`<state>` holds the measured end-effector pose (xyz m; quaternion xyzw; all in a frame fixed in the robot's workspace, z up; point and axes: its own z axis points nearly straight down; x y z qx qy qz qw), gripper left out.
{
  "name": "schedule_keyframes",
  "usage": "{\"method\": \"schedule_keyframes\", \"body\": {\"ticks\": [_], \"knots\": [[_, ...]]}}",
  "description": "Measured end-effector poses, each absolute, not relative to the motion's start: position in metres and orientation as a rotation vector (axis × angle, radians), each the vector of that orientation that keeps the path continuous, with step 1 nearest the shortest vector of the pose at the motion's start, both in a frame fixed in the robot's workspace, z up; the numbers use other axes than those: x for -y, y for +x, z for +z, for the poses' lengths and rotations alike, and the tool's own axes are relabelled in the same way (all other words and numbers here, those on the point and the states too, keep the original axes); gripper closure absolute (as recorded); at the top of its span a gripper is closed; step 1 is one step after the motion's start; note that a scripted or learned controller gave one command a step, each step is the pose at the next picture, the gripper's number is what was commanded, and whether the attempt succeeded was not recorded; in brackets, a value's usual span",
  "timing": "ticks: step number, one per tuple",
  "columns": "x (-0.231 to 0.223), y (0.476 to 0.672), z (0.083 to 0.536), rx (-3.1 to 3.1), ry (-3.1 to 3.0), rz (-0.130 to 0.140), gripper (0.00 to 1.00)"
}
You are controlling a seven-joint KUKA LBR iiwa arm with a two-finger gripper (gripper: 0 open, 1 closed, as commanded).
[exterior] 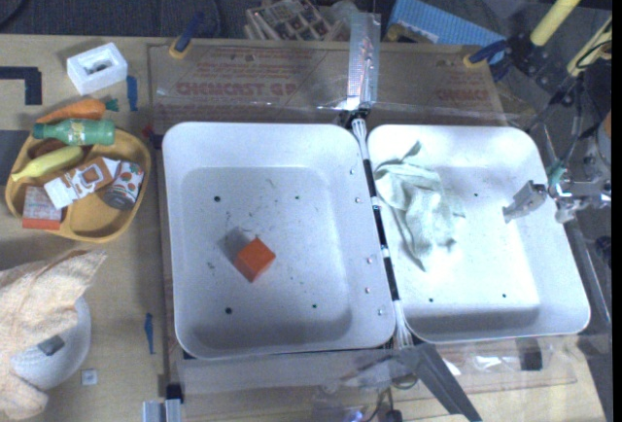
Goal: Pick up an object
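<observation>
Orange block [257,259] lies tilted in the near middle of the left bin [194,158], alone on the white floor. Across the divider, a crumpled pale cloth [420,206] sits at the left side of the right bin [515,313]. At that bin's right edge hangs the pincer [530,199], well apart from both things; whether it is wide or narrow cannot be told. Left on the tabletop [29,60], a yellow bowl [87,226] holds toy groceries.

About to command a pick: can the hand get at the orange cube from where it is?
Probably yes: the cube lies alone in the left bin; the hand is over the right bin.
</observation>
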<state>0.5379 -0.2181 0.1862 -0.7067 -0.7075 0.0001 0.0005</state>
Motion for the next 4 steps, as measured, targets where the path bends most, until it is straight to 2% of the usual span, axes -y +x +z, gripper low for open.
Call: {"method": "schedule_keyframes", "body": {"ticks": [1,2,3,4], "knots": [[0.121,0.575,0.221,2.112,-2.329,-0.002,0.0],[0.12,0.567,0.099,2.241,-2.215,-0.011,0.0],[0.161,0.516,0.094,2.103,-2.352,-0.021,0.0],[0.129,0.525,0.094,2.314,-2.15,-0.016,0.0]]}}
